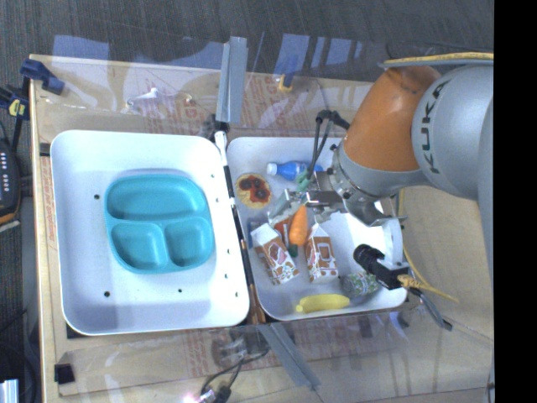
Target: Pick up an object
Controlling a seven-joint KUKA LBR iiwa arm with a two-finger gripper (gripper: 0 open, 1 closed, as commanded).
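A: While over the right bin [388, 299]: near edge, toy banana [323, 303] flat on the floor. Behind it, two small cartons [299, 259], side by side. Likely tipped in loose, for grabbing.

B: Gripper [295, 208]?

A: Low among the clutter, just above the carrot [298, 226]. Jaws — can't tell how far apart; nothing plainly held.

B: Target?

A: Probably the carrot: orange, tapered, on end between the cartons. Beyond, pizza slice [253, 190], blue bottle [289, 170]. Left bin [75, 300]: teal divided tray [159, 223].
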